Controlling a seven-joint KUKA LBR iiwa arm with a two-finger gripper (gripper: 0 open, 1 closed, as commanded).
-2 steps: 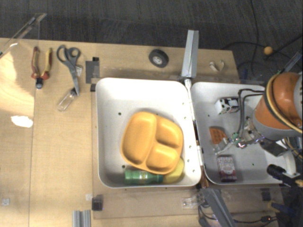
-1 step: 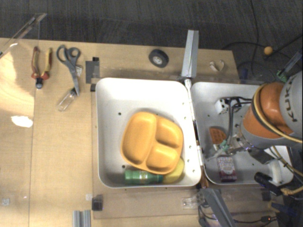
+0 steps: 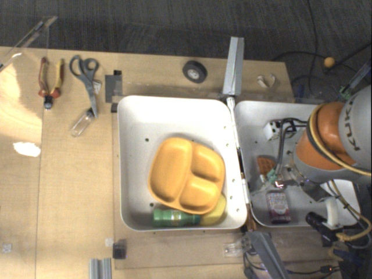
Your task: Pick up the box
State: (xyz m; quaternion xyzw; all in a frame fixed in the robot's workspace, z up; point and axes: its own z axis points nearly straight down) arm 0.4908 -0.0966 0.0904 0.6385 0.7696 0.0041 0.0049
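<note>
A small purplish box lies flat near the front edge of the right bin. My gripper hangs just above the box's far end, under the grey arm with its orange band, which reaches in from the right. Cables and the wrist hide the gripper's tip. I cannot see whether it touches the box.
A brown patterned item lies left of the gripper by the bin's wall. The left bin holds a yellow divided tray, a green bottle and a yellow object. Scissors, pliers and a tape roll lie on the bench.
</note>
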